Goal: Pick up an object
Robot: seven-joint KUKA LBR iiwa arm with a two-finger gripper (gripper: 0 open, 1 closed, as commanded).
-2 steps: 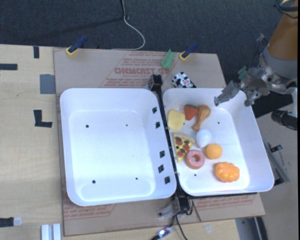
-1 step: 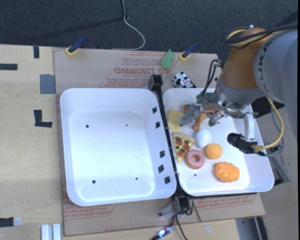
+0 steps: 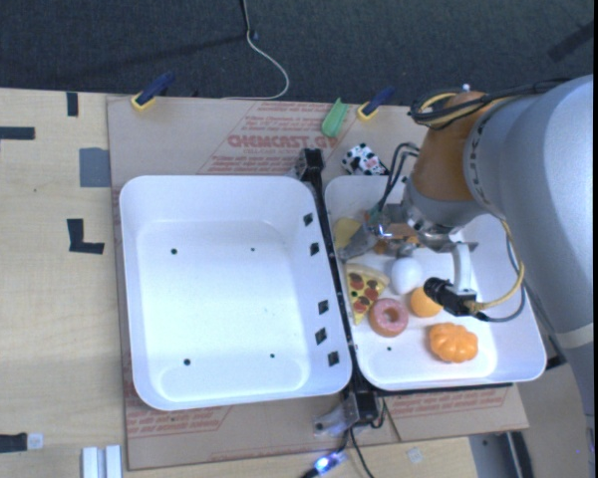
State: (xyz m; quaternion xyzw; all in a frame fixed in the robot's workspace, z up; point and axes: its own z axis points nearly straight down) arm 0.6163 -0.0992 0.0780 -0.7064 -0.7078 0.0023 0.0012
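A grey robot arm [image 3: 538, 167] with an orange band reaches from 3 o'clock down into the right bin [image 3: 518, 366]. Its gripper [image 3: 394, 229] is low among the toys; whether it holds anything cannot be told. Just beside it at 5 o'clock lies a white egg [image 3: 407, 273]. Nearby are a pink donut [image 3: 388, 318], pizza slice [image 3: 363, 289] and orange pumpkin [image 3: 452, 342]. The left bin [image 3: 219, 287] sits alongside.

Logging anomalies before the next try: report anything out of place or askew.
One thing: a black-and-white spotted toy lies on the cardboard just beyond the right bin's far rim, outside both bins. The other toys sit inside that bin.
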